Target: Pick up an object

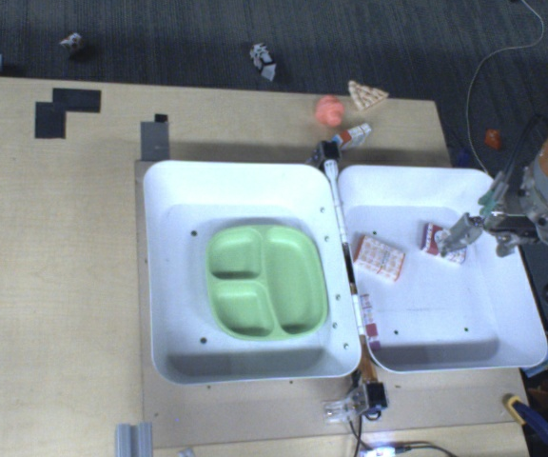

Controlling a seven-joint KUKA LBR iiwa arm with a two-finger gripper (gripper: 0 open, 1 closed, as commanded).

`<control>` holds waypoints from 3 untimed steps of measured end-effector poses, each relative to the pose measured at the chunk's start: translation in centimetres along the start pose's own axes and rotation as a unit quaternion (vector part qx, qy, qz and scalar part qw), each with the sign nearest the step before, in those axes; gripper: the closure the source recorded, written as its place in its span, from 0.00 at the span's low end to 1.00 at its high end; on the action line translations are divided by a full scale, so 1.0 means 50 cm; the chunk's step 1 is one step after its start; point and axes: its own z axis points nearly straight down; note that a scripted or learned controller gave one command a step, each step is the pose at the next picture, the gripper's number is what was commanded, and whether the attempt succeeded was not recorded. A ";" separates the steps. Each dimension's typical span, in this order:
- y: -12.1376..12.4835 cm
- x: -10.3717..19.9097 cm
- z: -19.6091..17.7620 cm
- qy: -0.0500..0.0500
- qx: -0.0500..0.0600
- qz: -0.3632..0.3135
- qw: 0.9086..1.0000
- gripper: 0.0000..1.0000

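Observation:
My gripper (483, 237) hangs low over the right part of the right bin (445, 336), open, with bare bin floor showing between its two fingers. A small red and white packet (436, 239) lies on the bin floor just left of the left finger (461, 232); it is beside that finger, not between the two. A larger flat red and white patterned packet (380, 257) lies further left in the same bin, near the divider.
The left bin (174, 284) holds a green divided plate (265, 279). Beyond the bins on the bench lie an orange ball (329, 110), a wedge-shaped piece (367, 94) and a small tube (354, 136). A cable (488, 60) curves behind the right bin.

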 end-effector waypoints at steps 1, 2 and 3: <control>-0.010 -0.011 0.355 -0.001 -0.003 0.001 1.000 0.00; -0.006 -0.011 0.332 -0.001 -0.006 0.001 1.000 1.00; 0.094 -0.064 0.203 -0.001 -0.001 0.001 1.000 1.00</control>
